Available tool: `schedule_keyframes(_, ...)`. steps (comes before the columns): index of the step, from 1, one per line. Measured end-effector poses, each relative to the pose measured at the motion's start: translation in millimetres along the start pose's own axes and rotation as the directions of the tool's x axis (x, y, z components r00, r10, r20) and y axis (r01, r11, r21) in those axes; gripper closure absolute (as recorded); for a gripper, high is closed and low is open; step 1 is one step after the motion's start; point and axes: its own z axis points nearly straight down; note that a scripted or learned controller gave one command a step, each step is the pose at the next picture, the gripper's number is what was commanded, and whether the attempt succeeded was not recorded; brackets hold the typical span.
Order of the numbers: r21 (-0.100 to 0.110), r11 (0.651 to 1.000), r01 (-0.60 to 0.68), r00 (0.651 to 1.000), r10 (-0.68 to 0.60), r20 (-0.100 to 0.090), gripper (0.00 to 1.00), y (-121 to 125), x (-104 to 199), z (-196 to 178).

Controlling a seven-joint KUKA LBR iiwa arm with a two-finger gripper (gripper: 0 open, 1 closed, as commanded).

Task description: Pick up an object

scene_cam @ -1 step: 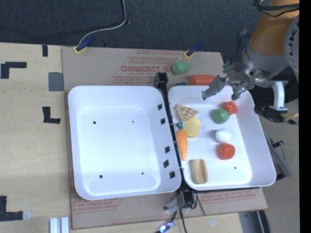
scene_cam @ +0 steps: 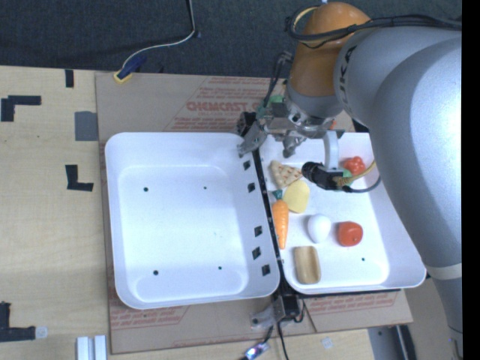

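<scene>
From the camera above the tabletop (scene_cam: 45,201), you see two shallow white plastic bins side by side: the left bin (scene_cam: 180,223) and the right bin (scene_cam: 375,265), which carries all the pieces. The grey arm with the orange band (scene_cam: 326,40) comes in from three o'clock and hangs its pincer (scene_cam: 296,150) over the far end of the right bin, close to the wall the bins share. You cannot tell from this slant whether the pincer is apart or together, and nothing shows clamped in it.

The nearest candidate, by my reading, is the tan wedge-shaped toy slice (scene_cam: 285,173), just beside the pincer at about six o'clock from it. Further along the same line lie the pale yellow rounded toy (scene_cam: 298,196) and the orange toy carrot (scene_cam: 280,222), its long axis running twelve to six beside the dividing wall. The white egg-shaped toy (scene_cam: 319,227), red tomato-like toy (scene_cam: 349,233) and tan bread-shaped block (scene_cam: 306,264) sit nearer you
</scene>
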Motion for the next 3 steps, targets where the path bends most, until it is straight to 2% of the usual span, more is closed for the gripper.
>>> schedule_keyframes(1, -0.022, 1.0, 0.001, 1.0, -0.001, -0.002, 0.0, 10.2, 92.0, -143.5)
schedule_keyframes(2, -0.004, 1.0, -0.006, 1.0, 0.006, 0.003, 0.0, -7.5, 146.4, -133.0)
schedule_keyframes(3, -0.001, 1.0, -0.007, 1.0, 0.007, 0.004, 0.0, -18.6, 204.3, -100.5)
